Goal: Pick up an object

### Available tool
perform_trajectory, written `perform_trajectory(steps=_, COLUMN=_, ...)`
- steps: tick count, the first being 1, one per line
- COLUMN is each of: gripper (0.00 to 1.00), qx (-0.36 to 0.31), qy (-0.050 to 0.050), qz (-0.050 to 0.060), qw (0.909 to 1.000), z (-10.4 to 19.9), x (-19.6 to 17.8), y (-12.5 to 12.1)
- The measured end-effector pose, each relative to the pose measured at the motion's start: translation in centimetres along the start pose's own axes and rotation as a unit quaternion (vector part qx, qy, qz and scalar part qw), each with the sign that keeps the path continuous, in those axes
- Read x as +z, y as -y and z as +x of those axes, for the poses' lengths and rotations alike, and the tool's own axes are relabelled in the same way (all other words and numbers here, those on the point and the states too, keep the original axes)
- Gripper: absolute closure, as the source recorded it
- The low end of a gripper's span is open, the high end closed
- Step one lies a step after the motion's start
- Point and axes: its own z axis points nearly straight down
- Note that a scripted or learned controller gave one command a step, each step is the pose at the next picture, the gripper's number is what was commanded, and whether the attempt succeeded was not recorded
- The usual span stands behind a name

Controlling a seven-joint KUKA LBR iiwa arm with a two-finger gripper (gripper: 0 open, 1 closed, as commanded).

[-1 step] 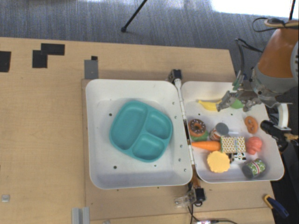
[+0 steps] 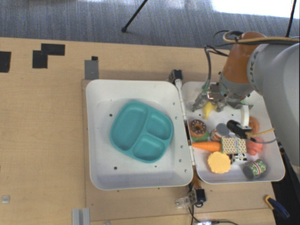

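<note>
My gripper (image 2: pixel 209 103) is low in the back left of the right bin (image 2: pixel 276 172), its orange-banded wrist above it. Its fingers stand open on either side of a small yellow object (image 2: pixel 207 110), which lies between the fingertips on the bin floor. Just in front of it sit a chocolate donut (image 2: pixel 198 127), an orange carrot (image 2: pixel 206 146) and a round yellow disc (image 2: pixel 219 163).
The right bin also holds a checkered box (image 2: pixel 233 146), a pink piece (image 2: pixel 254 146), a small can (image 2: pixel 254 168) and a white cylinder (image 2: pixel 244 115). A teal divided plate (image 2: pixel 140 131) lies in the left bin (image 2: pixel 96 139). The grey arm overhangs the right side.
</note>
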Motion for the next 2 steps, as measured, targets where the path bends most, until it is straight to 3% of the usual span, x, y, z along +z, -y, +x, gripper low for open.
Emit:
perform_trajectory(steps=1, gripper=1.0, qx=-0.001, qy=0.0, qz=-0.001, qw=1.0, z=0.0, x=-1.2, y=-0.1)
perform_trajectory(steps=2, gripper=1.0, qx=-0.001, qy=-0.001, qz=0.001, qw=1.0, z=3.9, x=-10.0, y=5.4)
